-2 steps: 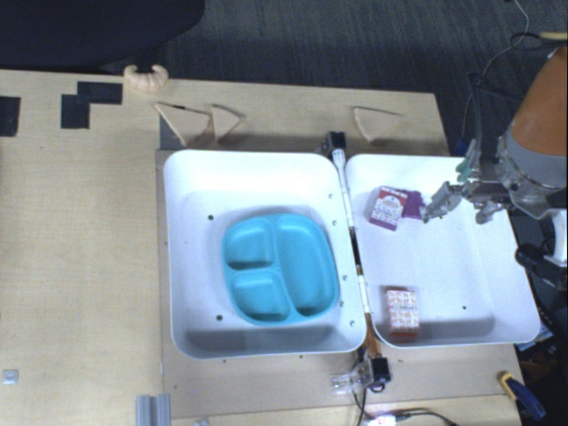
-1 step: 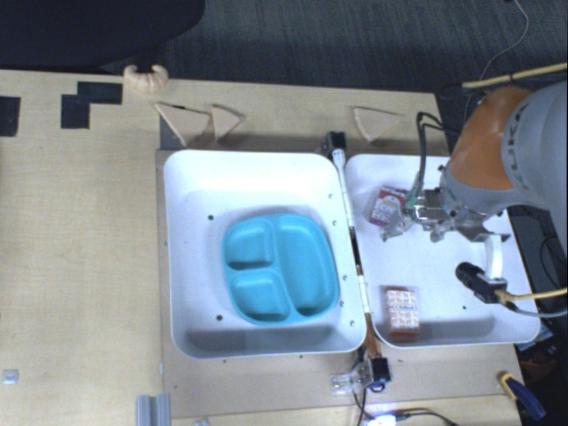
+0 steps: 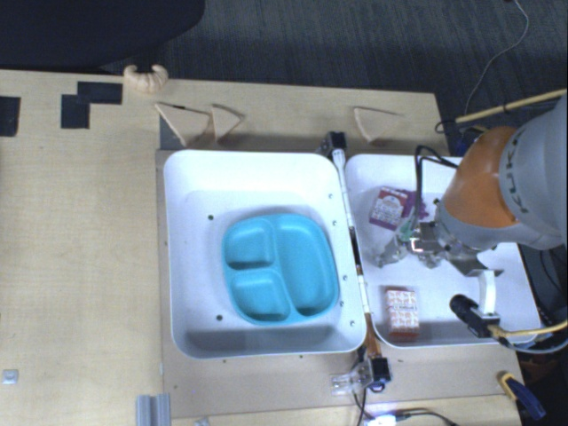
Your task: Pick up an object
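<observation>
Arm [image 3: 506, 193], grey with an orange band, enters from the right edge of the frame and hangs over the right bin [image 3: 532, 309]. The gripper [image 3: 401, 245] sits low in the middle of that bin, pointing toward frame left. Whether it is open or closed cannot be told from this view; nothing is seen held.

Right bin contents: a purple-and-white packet [image 3: 390, 208] in the upper part, and a small patterned block [image 3: 401, 311] in the lower part, near the bottom wall. The packet lies just above the gripper, slightly to frame left, close to it; contact cannot be confirmed. The block lies directly below the gripper, with a clear gap of bare bin floor between them. The block's long axis runs roughly top-to-bottom in the frame.

Judgement: the packet is the nearer candidate; a short shift toward the top of the frame would bring the gripper over it.

Left bin [image 3: 186, 264], centre of the frame, holds a blue divided tray [image 3: 282, 267], well apart from the gripper.
</observation>
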Controlling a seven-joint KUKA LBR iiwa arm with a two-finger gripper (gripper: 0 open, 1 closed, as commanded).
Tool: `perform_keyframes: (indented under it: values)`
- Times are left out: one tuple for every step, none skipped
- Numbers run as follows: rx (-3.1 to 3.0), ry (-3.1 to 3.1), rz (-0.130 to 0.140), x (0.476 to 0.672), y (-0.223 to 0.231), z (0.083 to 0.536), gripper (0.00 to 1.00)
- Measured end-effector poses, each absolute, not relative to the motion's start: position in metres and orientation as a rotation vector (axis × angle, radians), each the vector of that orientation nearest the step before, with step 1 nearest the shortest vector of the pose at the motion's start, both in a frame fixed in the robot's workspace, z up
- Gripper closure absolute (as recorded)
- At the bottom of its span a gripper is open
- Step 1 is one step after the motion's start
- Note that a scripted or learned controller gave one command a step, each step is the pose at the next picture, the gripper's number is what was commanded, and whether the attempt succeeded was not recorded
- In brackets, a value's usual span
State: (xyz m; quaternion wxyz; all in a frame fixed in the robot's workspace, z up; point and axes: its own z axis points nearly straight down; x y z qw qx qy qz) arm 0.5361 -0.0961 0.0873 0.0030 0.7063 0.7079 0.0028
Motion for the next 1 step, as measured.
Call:
perform_keyframes:
  values:
    - [2.21, 2.218, 0.014, 0.5381, -0.0959, 0.0989, 1.0]
